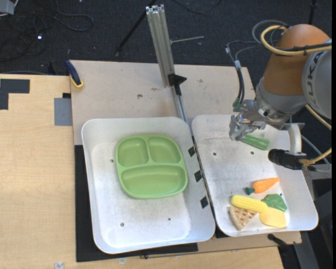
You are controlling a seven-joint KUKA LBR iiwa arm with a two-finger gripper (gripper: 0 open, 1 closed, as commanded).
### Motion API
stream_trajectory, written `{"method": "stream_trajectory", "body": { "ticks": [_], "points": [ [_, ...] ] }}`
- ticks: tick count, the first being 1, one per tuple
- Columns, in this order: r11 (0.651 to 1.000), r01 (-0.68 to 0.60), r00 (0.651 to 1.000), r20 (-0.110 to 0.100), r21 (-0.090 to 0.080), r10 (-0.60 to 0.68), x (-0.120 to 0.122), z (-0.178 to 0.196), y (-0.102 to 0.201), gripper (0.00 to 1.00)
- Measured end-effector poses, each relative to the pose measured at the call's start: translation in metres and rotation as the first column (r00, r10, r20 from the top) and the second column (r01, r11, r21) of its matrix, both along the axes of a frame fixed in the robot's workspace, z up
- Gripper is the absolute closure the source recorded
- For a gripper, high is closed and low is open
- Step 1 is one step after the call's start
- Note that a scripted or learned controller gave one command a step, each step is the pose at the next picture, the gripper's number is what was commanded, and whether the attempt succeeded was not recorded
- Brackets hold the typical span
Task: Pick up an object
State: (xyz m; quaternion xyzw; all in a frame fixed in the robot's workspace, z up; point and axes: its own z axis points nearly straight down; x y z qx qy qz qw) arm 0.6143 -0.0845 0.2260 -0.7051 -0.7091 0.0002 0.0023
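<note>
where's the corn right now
The corn lies in the right bin, near its front right corner, just below the carrot.

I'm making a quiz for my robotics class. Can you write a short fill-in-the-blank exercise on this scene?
1. The divided green tray lies in the ____ bin.
2. The tray has ____ compartments.
3. The hand is over the ____ bin.
4. The toy carrot is coloured ____.

Missing words: left; three; right; orange
</note>
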Motion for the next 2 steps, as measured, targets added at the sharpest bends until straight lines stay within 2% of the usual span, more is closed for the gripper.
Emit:
{"method": "stream_trajectory", "body": {
  "ticks": [2],
  "points": [
    [1.000,0.001,1.000,-0.001,-0.001,-0.001,-0.021,0.002,0.096,1.00]
  ]
}}
